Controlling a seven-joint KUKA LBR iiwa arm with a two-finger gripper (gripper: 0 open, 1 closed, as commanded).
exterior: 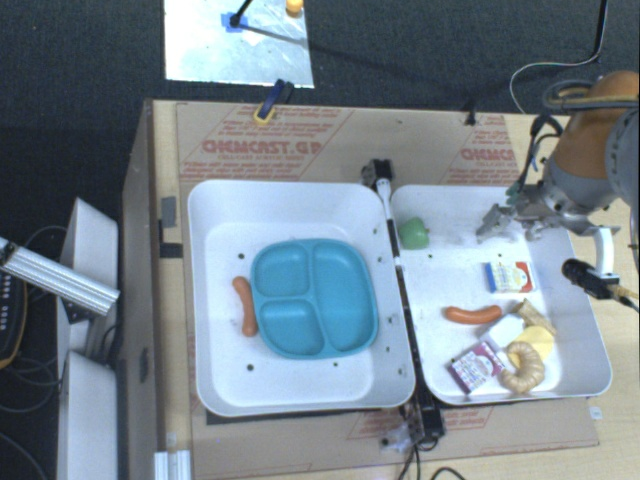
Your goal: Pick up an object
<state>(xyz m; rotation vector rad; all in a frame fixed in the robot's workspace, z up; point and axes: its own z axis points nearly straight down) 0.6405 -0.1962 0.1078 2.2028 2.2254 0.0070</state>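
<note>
My gripper (515, 228) hangs over the far right part of the right bin (600, 368), open, with nothing between its fingers. Below it lies a white and blue carton (507, 275). Nearer the front are an orange sausage (472, 315), a purple packet (477, 367), a tan pastry (524, 366) and a yellow piece (538, 339). A green object (414, 233) rests at the bin's far left corner, left of the gripper.
The left bin (215, 368) holds a blue divided plate (312, 297) and a second orange sausage (245, 306) beside it. A black divider (397, 268) runs between the bins. The grey arm (590, 158) enters from the right, with a black part (590, 278) over the right bin's edge.
</note>
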